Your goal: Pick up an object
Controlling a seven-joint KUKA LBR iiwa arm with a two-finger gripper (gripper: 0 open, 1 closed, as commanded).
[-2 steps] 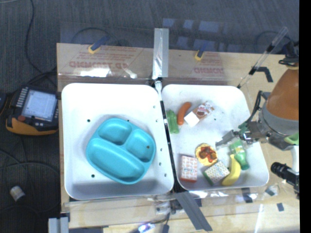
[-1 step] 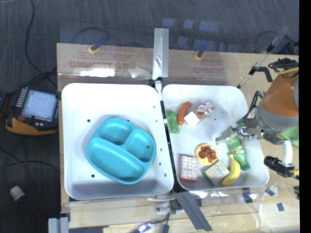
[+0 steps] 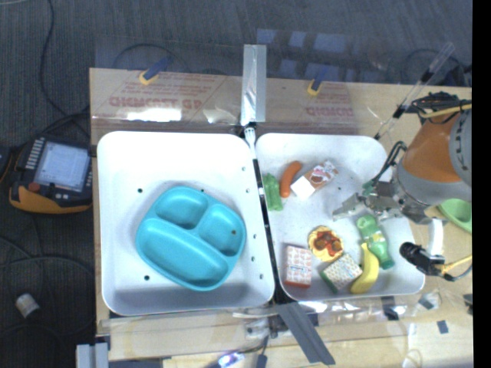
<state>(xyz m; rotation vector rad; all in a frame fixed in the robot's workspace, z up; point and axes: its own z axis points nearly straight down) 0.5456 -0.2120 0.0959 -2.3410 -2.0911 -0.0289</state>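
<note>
While two white bins [image 3: 178, 146] are borne by the wooden bench [image 3: 192, 98], dark carpet [image 3: 77, 21] is seen around; the claw [image 3: 354, 204] is spread apart.

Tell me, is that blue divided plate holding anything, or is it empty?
Empty. The blue plate lies alone in the left bin, its three compartments showing bare blue; the toy food all sits in the right bin.

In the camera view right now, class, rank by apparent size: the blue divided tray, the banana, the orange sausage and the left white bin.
1. Left white bin
2. Blue divided tray, lying inside that bin
3. Banana
4. Orange sausage

The banana and sausage look close in size, so their order is unsure.
</note>
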